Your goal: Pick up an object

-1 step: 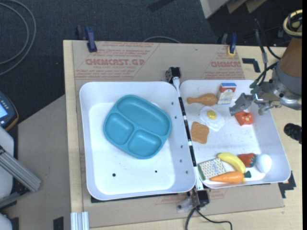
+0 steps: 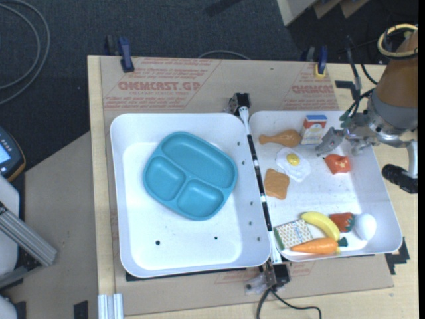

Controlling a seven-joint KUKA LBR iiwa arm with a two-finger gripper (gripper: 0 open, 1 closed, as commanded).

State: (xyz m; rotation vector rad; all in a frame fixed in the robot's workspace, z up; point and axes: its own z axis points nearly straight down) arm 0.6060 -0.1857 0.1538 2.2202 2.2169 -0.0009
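On the tabletop, the right bin held toys; the gripper, fingers spread wide, hovered just above the red piece.

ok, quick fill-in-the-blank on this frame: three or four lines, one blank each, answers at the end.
1. The blue divided plate lies in the ____ bin.
2. The yellow banana rests just above the orange ____.
3. The gripper hangs over the right bin near its ____ edge.
4. The fried egg lies just below the chicken ____.

Missing words: left; carrot; far; drumstick
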